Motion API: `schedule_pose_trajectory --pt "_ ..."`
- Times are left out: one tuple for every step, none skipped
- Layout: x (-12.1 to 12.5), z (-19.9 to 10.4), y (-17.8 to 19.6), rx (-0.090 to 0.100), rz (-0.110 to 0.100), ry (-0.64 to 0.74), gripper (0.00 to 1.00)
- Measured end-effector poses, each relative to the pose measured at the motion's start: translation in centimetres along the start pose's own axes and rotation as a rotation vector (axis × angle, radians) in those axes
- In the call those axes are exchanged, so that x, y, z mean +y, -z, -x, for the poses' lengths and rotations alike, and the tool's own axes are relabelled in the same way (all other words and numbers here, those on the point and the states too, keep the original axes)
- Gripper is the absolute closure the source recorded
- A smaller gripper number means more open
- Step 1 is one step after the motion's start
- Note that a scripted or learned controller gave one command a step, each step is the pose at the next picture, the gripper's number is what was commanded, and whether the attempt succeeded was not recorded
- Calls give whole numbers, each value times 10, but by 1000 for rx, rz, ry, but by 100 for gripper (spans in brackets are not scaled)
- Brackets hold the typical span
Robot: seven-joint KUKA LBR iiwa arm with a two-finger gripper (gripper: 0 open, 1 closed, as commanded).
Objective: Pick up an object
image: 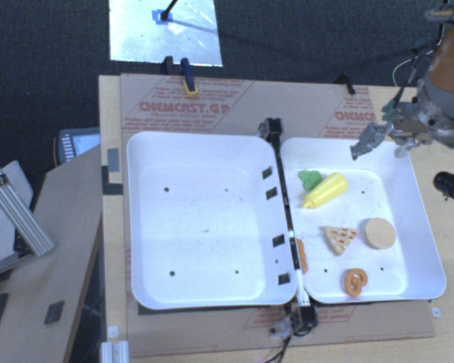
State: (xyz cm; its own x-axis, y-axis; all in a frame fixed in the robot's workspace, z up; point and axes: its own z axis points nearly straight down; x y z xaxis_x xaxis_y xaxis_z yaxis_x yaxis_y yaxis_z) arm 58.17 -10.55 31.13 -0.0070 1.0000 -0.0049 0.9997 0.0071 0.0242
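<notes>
The right bin (416,195) holds a yellow corn cob with green leaves (323,188), a pizza slice (340,238), a round tan cookie (379,233) and an orange pretzel (355,281). A small orange piece (301,254) lies against the bin's left wall. My gripper (381,143) hangs above the bin's far edge, up and to the right of the corn. Its two fingers are spread apart with nothing between them.
The left bin (144,195) sits beside the right one, with a black-clipped divider (276,180) between them. Both rest on a cardboard sheet (234,100). A shiny metal plate (165,21) lies beyond the bench's far edge.
</notes>
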Motion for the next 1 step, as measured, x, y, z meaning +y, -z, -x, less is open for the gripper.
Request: schedule_pose_trajectory --pt "43 -22 233 2 -2 1 0"
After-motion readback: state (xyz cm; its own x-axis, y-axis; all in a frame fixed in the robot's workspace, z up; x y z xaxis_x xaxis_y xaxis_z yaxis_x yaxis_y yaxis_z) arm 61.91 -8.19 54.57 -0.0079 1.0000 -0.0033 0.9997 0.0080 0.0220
